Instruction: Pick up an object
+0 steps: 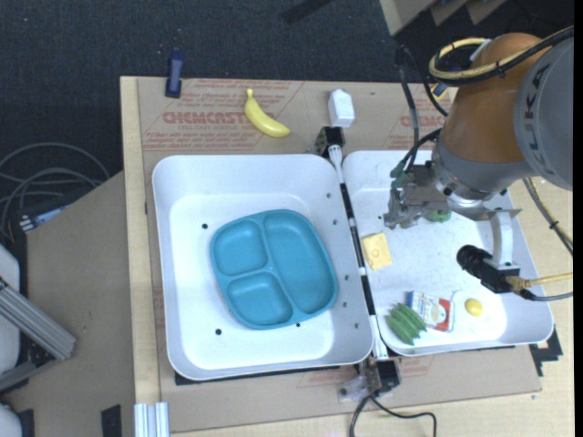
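Green pouch point(405, 322) lies well below my end effector point(407, 209); yellow block point(376, 250) just below it; grip state unclear.

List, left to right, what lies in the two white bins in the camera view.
Blue three-compartment plastic plate → yellow square block → green ridged pod-like item → red-and-white packet → small yellow round piece.

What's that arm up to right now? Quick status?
Gripper low in right bin, grip unclear. Yellow block just below-left, untouched. Green pea pod and carton near front wall.

Glossy plastic blue tray point(271, 268)
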You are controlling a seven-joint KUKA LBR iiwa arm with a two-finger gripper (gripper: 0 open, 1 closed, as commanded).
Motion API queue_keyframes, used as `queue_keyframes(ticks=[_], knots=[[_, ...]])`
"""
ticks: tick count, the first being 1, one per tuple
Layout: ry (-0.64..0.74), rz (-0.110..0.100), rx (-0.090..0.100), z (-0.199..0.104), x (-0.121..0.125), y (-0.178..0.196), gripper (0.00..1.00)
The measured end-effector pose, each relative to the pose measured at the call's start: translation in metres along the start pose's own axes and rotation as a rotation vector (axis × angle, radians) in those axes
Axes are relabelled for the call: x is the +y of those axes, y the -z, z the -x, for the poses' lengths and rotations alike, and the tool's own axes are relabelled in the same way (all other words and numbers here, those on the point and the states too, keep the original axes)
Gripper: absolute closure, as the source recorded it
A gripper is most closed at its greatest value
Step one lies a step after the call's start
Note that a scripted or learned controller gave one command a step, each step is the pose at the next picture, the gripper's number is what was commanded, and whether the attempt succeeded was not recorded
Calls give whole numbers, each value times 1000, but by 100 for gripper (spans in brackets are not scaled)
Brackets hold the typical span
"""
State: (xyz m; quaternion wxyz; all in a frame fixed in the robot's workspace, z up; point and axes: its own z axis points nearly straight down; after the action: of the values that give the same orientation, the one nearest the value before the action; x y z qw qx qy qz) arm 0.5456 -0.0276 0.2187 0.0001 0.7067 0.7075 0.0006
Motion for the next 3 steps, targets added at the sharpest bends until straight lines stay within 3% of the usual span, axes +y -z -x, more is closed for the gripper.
queue_keyframes(ticks=[1, 2, 3], knots=[[-2, 2, -3, 72, 11, 42, 100], [-1, 0, -2, 71, 11, 41, 0], [-1, -2, -2, 121, 65, -135, 0]])
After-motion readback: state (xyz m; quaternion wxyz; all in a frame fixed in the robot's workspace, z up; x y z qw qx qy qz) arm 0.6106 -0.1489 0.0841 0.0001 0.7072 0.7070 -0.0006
